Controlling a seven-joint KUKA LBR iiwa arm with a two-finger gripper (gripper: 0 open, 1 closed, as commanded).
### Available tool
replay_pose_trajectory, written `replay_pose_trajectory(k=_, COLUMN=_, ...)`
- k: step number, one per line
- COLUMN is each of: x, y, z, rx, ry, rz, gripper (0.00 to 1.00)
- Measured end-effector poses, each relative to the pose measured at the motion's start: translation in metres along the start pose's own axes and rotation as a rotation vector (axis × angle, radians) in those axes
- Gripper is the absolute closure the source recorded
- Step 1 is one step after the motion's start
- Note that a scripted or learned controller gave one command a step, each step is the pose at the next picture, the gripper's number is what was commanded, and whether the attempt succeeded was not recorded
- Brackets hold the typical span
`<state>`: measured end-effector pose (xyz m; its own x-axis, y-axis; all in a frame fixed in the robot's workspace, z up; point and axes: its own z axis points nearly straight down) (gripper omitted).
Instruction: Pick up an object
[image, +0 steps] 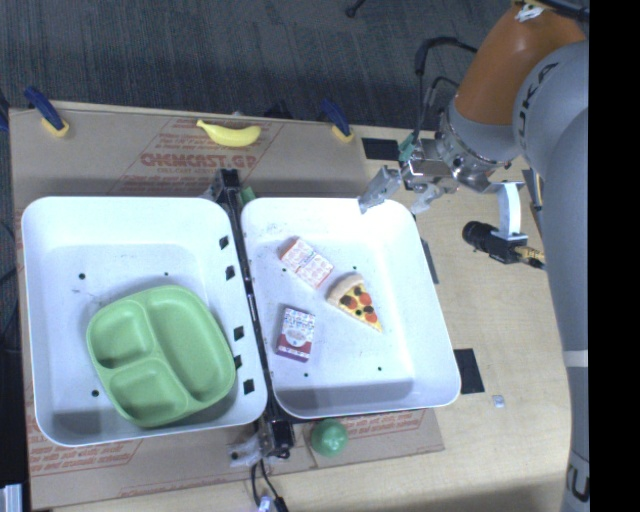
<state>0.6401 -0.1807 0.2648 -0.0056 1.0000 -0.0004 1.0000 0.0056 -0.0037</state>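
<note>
In the right bin (420, 300) lie three small items: a pink and white wrapped snack (306, 262), a toy pizza slice (357, 301) and a small red and white packet (297, 333). My gripper (400, 192) hangs above the bin's far right corner, up and to the right of the pizza slice. Its two fingers are spread apart with nothing between them.
The left bin (50, 250) holds a green divided plate (158, 353). A yellow toy banana (229, 131) lies on the cardboard behind the bins. A green ball (328, 436) sits at the bench's front, below the right bin. Blue clamps (46, 110) grip the cardboard's far edge.
</note>
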Motion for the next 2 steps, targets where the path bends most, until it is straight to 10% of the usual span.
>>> replay_pose_trajectory(k=1, x=0.012, y=0.007, z=0.169, rx=-0.007, ry=-0.001, rz=-0.001, gripper=0.00)
replay_pose_trajectory(k=2, x=0.014, y=0.009, z=0.157, rx=-0.009, ry=0.003, rz=-0.005, gripper=1.00)
